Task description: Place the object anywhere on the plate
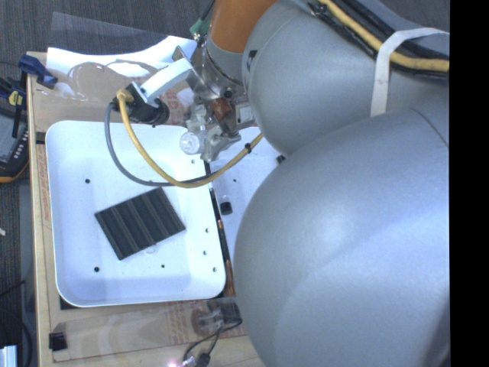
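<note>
Wooden desk under a slanted overhead view, dark floor around it, and a shallow white bin sits wide open on the view's left. The second bin shows as a narrow white strip just beside it; the big grey arm covers the rest.

Now, your task's thing. The one clear candidate is a dark ribbed slab, lying flat on the floor of the open bin, below its centre and apart from every wall. Nothing rests on it, and nothing touches it. Whether that slab is the object or the plate, I cannot tell from here. There is also a small dark speck on the strip of the second bin, too small to name.

Look up to the tool. It hangs over the upper right corner of the open bin, near the divide between the two bins, with a yellow cable looping down beside it. It is well apart from the slab. Whether the tool is apart or together, I cannot tell: the wrist hardware crowds it, and I see nothing I could call a carried thing.

So here is my read for you, operator: no placement shows. No object sits on any plate in view, and the tool is not over the slab. I judge the whole job, a grasp, a carry and a set-down, is left to do, unless the covered bin hides something.
</note>
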`<state>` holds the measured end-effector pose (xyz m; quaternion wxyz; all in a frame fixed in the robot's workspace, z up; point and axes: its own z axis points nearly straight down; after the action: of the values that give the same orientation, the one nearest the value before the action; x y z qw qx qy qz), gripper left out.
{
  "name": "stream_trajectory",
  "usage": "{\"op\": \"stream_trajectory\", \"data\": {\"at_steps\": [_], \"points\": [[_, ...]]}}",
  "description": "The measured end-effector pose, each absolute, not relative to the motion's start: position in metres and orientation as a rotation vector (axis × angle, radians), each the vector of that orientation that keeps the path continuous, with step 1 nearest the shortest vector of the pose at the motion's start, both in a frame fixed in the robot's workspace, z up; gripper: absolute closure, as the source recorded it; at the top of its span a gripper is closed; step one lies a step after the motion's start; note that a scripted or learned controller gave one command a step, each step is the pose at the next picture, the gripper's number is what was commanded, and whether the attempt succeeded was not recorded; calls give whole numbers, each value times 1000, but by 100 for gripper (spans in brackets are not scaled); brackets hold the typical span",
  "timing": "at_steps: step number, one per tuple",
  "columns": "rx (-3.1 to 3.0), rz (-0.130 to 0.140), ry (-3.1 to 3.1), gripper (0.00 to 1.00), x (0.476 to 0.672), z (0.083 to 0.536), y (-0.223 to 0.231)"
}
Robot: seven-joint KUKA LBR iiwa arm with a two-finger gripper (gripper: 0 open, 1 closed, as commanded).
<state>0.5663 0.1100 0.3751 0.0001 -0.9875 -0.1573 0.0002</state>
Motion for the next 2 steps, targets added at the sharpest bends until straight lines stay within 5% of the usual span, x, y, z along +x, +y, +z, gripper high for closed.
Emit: {"op": "stream_trajectory", "data": {"at_steps": [2], "points": [[-2904, 7, -1193, 100, 630, 433, 167]]}}
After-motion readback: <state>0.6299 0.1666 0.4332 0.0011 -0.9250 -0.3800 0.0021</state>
